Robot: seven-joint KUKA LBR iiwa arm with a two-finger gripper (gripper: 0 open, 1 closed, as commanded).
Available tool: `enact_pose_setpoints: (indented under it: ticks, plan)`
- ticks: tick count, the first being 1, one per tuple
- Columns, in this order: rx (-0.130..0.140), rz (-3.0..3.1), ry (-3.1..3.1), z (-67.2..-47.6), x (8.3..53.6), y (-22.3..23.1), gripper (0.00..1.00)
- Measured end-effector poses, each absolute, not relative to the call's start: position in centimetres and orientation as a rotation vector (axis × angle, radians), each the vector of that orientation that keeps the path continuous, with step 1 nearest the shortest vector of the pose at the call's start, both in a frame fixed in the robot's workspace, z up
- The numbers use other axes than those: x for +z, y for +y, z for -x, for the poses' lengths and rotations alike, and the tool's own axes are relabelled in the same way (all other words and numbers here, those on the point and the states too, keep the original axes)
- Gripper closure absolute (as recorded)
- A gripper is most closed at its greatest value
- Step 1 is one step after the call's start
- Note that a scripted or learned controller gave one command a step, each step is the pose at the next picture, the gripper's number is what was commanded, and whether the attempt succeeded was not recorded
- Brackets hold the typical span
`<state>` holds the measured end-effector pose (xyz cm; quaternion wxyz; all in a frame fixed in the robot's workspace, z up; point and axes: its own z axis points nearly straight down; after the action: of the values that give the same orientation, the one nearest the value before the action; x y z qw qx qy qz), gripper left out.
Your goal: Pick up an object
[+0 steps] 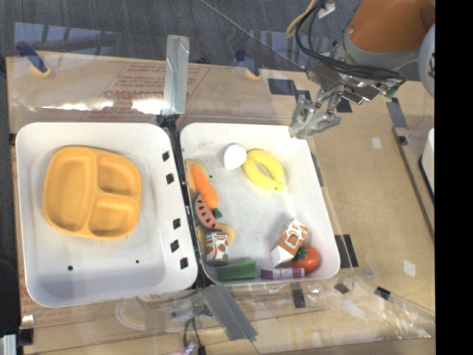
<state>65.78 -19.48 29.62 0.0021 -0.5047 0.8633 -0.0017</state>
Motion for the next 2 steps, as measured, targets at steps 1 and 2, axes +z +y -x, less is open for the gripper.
enact_pose_setpoints:
  ticks: [1, 2]
  plan:
    - [-0.003, 2.240, 2.198, -65.8, 32.5, -20.8, 1.00]
    - [0.009, 2.154, 2.286, -64.7, 26.2, -10.3, 1.00]
